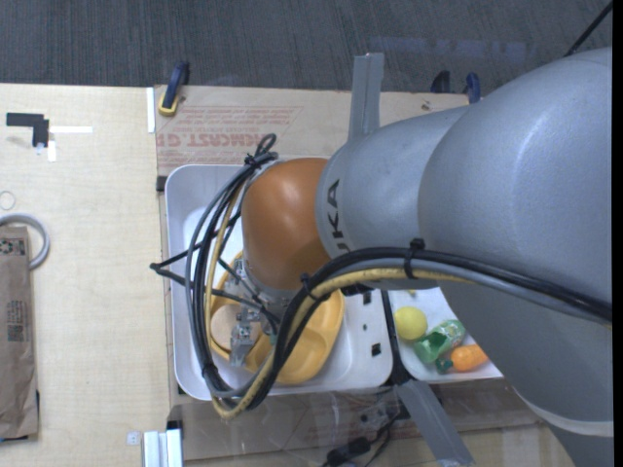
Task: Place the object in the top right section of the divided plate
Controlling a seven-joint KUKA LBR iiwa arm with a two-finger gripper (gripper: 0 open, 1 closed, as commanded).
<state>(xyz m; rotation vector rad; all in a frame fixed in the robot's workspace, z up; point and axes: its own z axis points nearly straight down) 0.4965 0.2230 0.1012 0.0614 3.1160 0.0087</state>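
1. Far left of the divided plate, on the bare desk [88,290], lies a brown paper bag [18,329], well apart from the bins.
2. The left white bin [185,261] holds the yellow divided plate [316,343]; only its lower right portion and a sliver at its left edge are visible, since the arm covers the rest.
3. The pincer [243,331] hangs low over the plate's left half, wrapped in black and yellow cables [209,290]. Its state I cannot tell: the metal parts are small and tangled among the cables. Nor can I make out any object there, so whether the task's thing is carried is unclear.
4. Directly above the plate sits the arm's orange band [282,217], hiding the plate's upper sections, the target among them.
5. The move turns on this: the top right section should lie up and to the right of the pincer, under the wrist, so I judge a short shift that way is needed before releasing.
6. Right of the plate, the second bin [414,363] holds a yellow ball [411,322], a green item [441,343] and an orange piece [468,357], close together.
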